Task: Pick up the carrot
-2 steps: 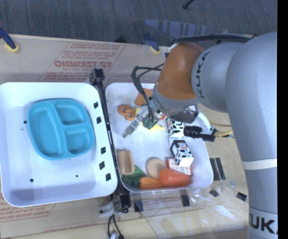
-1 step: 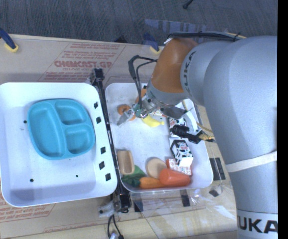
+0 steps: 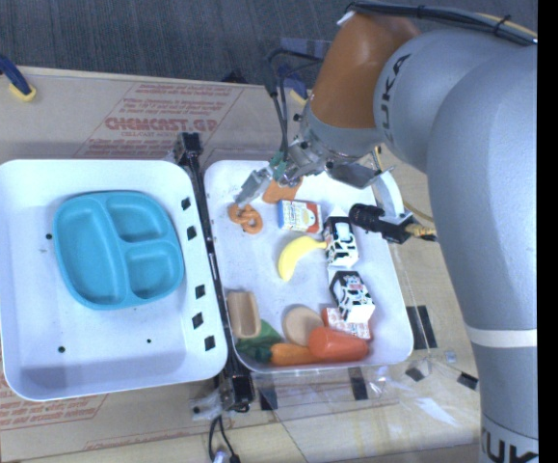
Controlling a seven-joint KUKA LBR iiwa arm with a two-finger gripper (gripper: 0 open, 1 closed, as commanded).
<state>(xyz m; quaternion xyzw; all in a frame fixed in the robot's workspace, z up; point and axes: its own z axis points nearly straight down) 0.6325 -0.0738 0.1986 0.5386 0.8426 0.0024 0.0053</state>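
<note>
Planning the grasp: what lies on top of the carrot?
The carrot lies at the right bin's near edge. A red item overlaps its right end and green leaves its left. Its underside is hidden.

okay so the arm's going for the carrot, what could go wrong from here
The gripper hangs at the right bin's far end, while the carrot lies against the near wall, so it could close on the wrong thing. The carrot is also wedged between the tomato and green leaves, leaving little finger room.
</note>
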